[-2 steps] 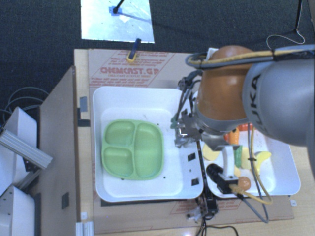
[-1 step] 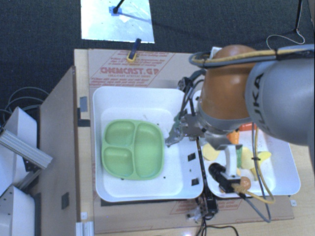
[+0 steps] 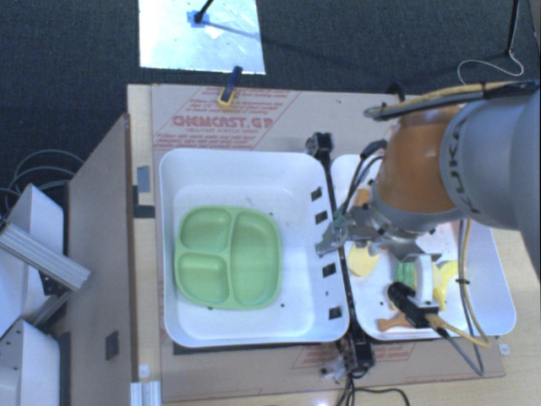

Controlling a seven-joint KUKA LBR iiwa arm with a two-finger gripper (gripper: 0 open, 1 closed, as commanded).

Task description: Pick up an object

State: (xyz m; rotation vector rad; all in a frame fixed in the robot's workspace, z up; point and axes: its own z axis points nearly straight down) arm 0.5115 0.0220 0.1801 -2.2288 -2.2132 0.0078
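Two white bins (image 3: 194, 328) hold one green tray (image 3: 228, 256).

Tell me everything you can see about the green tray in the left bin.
The green tray is pale green and looks like smooth plastic, with rounded corners and three shallow compartments: two smaller ones on its left, one long one on its right. It lies flat, right side up, on the floor of the left bin, slightly left of centre. The arm hangs over the other bin.

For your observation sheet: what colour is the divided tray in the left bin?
Light green, seen in the camera view.
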